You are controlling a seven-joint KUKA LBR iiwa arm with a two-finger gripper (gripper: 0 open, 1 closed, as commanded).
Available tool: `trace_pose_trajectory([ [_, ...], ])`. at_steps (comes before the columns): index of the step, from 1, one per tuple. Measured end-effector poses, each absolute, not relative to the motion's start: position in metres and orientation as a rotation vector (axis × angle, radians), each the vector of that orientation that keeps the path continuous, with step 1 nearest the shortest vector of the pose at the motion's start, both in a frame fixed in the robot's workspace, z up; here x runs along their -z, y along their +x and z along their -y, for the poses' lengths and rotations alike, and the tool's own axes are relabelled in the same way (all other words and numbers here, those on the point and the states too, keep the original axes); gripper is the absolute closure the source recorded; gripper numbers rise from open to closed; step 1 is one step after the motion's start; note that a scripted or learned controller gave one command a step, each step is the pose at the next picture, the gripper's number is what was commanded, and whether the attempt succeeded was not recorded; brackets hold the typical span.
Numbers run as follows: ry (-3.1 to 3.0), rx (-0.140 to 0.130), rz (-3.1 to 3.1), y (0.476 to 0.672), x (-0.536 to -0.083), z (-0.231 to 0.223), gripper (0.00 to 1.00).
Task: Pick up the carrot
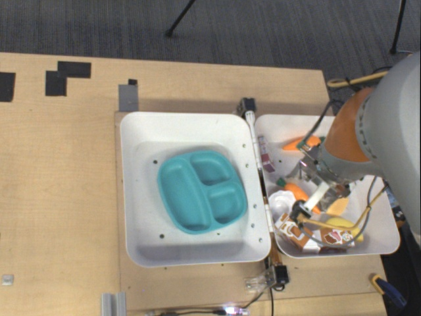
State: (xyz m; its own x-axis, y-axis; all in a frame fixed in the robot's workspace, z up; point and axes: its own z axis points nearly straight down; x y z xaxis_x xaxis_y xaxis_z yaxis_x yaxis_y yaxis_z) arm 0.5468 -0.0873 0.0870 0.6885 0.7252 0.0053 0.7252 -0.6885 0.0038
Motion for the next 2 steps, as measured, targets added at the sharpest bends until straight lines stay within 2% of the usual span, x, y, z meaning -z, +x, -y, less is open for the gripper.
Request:
trace_pose_trajectory([
  [1, 2.882, -0.014, -1.244, 0.549, -0.099, 0.087, 1.0],
  [2, 3.039, -0.005, -0.814, 0.513, -0.186, 0.022, 1.0],
])
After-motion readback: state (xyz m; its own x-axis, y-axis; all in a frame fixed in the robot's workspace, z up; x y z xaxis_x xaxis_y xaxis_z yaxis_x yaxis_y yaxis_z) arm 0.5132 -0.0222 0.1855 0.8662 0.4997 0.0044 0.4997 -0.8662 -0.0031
